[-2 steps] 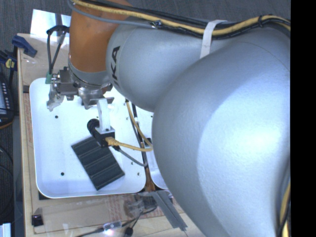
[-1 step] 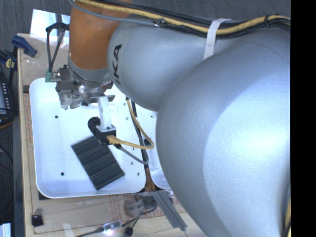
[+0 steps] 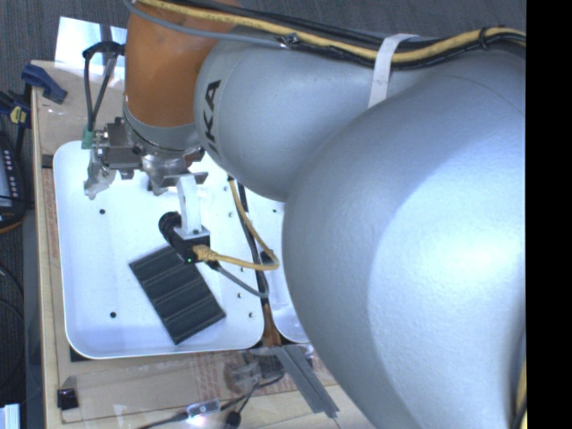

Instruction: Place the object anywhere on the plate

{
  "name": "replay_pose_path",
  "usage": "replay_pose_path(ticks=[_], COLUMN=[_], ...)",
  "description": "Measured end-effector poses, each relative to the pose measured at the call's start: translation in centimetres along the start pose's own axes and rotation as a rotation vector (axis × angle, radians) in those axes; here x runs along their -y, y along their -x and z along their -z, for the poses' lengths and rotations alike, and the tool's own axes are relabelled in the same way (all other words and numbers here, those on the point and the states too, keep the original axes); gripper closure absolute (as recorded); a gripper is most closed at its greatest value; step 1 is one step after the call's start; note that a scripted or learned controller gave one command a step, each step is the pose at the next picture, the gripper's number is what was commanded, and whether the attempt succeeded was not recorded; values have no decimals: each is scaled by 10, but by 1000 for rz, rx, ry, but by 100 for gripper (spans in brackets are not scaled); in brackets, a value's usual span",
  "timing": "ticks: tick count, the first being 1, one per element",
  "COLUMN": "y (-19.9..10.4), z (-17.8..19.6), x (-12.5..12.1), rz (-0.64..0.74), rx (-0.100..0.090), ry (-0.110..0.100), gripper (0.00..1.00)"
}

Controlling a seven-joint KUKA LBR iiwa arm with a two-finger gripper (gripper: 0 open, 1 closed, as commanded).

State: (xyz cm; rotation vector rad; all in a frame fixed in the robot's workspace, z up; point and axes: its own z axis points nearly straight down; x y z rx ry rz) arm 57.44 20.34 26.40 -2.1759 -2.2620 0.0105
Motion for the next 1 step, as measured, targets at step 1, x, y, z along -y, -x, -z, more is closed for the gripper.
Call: replay_pose_path(ticks=[1], y=[-2], z=[9], x=[0], rz=[10], rx=[1], ry=[-2], gripper=[100])
